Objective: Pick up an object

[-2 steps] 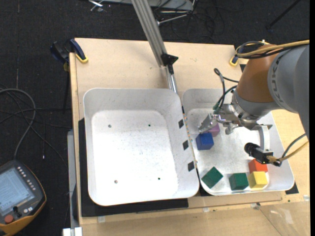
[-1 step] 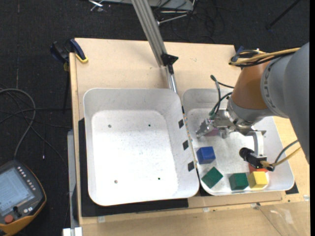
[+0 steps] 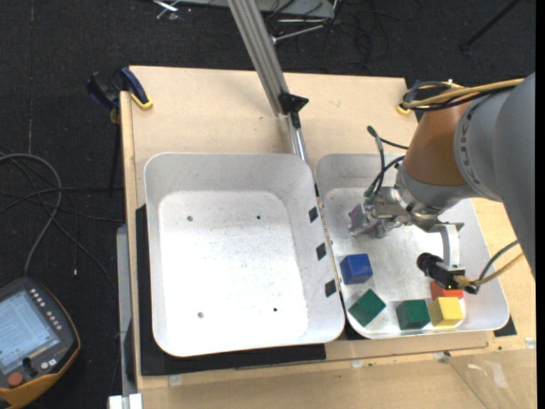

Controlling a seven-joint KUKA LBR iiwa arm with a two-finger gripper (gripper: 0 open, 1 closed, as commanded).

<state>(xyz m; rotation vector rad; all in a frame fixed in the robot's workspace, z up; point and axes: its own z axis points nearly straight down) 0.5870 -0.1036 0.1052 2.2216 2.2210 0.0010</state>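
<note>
The right bin (image 3: 341,177) holds a blue cube (image 3: 356,268), a dark green block (image 3: 367,307), a green cube (image 3: 413,314), a yellow cube (image 3: 447,311) and a small red piece (image 3: 446,292). My gripper (image 3: 368,221) hangs low over the upper left part of this bin, above and slightly right of the blue cube. The grey arm with its orange band (image 3: 434,147) reaches in from the right. I see nothing clearly between the fingers.
The left bin (image 3: 170,173) lies beside the right one on the wooden bench. A metal pole (image 3: 260,45) slants down to the gap between the bins. Cables (image 3: 443,267) trail over the right bin's right side.
</note>
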